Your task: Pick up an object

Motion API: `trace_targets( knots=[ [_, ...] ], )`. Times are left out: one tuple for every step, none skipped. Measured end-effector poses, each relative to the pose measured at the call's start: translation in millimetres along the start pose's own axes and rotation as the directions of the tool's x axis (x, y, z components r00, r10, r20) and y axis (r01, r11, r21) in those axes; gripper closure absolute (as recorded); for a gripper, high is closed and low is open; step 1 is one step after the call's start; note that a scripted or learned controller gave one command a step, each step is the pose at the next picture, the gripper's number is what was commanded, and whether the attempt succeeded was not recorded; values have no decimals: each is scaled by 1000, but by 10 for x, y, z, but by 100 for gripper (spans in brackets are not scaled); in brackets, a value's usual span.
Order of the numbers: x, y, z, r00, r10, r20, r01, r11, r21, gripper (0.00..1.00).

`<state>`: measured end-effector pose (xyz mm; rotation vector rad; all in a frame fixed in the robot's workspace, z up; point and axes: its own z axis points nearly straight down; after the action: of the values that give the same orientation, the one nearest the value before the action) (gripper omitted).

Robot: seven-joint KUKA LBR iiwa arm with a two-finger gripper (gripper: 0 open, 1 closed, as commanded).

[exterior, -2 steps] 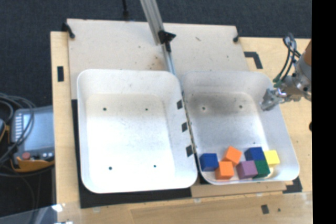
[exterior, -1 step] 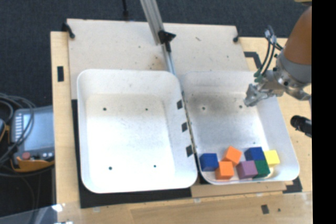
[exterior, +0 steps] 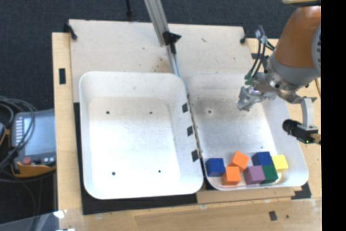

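1. Coloured cubes lay nearest the viewer, bunched at the near end of the right bin (exterior: 224, 132), well apart from the claw (exterior: 250, 99) and on its near side.
2. Of that bunch, the left blue cube (exterior: 215, 166) sat farthest to the claw's left in the view, a little apart from the rest.
3. The upper orange cube (exterior: 240, 159) and the lower orange cube (exterior: 232, 175) lay almost straight in front of the claw, one just behind the other.
4. The purple cube (exterior: 253, 174) and the green cube (exterior: 270, 173) sat side by side along the near rim, with the right blue cube (exterior: 263, 159) just behind them.
5. The yellow cube (exterior: 279, 162) ended the row, off to the claw's right.
6. The claw hung over the far half of the same bin, above bare white floor; whether it was open or closed could not be told, and no cube was seen in it.
7. The left bin (exterior: 135, 132) lay well to the claw's left.
8. A slanted aluminium rail (exterior: 154, 2) ran beyond the claw, to its far left, down to the gap between the bins.
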<state>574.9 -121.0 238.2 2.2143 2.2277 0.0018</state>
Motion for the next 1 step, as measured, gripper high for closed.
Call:
trace_targets(
  knots=[
    [471,43,82,1000,0,0,0,1000,2,100]
  ],
)
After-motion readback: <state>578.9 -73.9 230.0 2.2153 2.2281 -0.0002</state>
